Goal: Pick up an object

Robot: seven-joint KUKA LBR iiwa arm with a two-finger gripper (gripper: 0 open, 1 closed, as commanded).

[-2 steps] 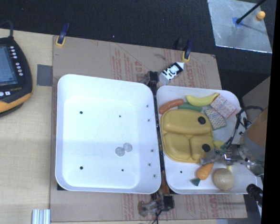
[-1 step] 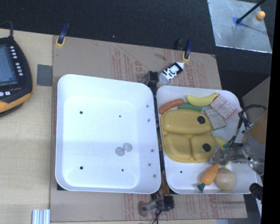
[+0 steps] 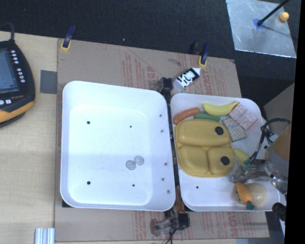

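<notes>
The right white bin (image 3: pixel 204 203) is crowded: one yellow sectioned tray (image 3: pixel 200 148), one banana (image 3: pixel 219 108), one carrot (image 3: pixel 244 194) near the gripper (image 3: pixel 250 172), whose grip I cannot tell; the left white bin (image 3: pixel 75 139) offers open room

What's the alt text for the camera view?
The gripper sits low in the right bin, beside a yellow tray, a banana and a carrot. The left bin holds two small discs.
</notes>
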